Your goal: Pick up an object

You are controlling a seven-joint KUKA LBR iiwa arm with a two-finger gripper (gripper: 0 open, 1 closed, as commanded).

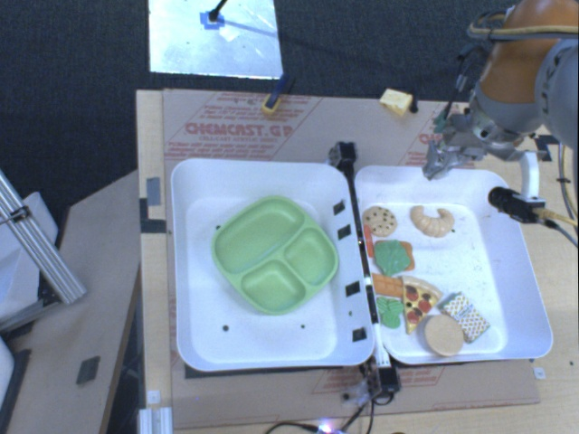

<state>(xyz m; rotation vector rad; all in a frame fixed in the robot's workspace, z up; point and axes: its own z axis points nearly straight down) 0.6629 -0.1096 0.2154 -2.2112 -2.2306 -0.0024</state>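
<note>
The right white bin (507, 242) holds toy food: a chocolate-chip cookie (379, 220), a croissant (433, 221), a green leafy piece (393, 257), a pizza slice (419, 299), a round tan disc (443, 334) and a patterned silver block (466, 315). My gripper (438, 165) hangs above the bin's far rim, up and slightly right of the croissant, with nothing visibly between its fingers.
The left white bin (194, 324) holds a green divided tray (274, 254). A black clamp strip (357, 242) runs between the bins. A yellow block (395, 101) lies on the cardboard behind. A black cylinder (511, 203) on the arm overhangs the right bin.
</note>
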